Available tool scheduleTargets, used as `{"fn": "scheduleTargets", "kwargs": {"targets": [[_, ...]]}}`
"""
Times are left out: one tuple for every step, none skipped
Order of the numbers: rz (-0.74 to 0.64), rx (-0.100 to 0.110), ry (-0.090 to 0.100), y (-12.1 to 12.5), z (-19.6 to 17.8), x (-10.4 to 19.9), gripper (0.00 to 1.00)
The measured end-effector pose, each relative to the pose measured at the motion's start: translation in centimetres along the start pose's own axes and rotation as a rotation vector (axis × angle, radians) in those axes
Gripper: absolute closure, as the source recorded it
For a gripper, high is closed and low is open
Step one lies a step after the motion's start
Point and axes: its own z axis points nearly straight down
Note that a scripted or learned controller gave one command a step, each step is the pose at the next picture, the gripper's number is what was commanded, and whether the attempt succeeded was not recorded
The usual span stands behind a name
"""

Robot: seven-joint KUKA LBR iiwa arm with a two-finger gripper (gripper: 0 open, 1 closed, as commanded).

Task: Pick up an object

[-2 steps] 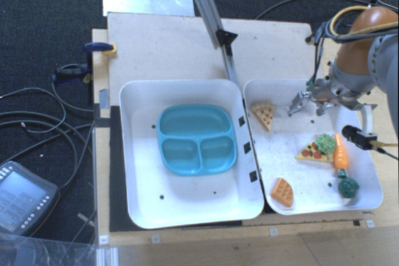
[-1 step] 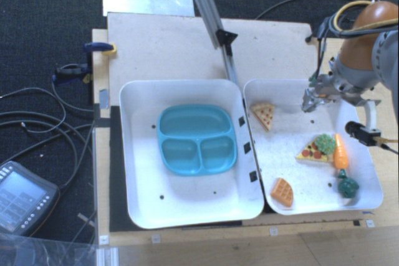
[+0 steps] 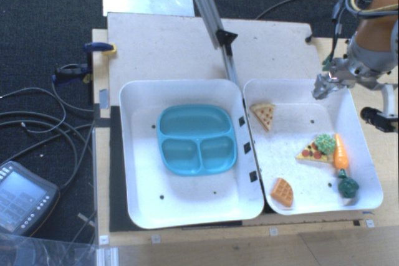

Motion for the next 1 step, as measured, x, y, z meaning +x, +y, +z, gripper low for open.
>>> {"fn": "scheduleTargets", "kwargs": {"targets": [[0.0,0.005,0.002,0.14,-1.55,-0.01,1.0]]}}
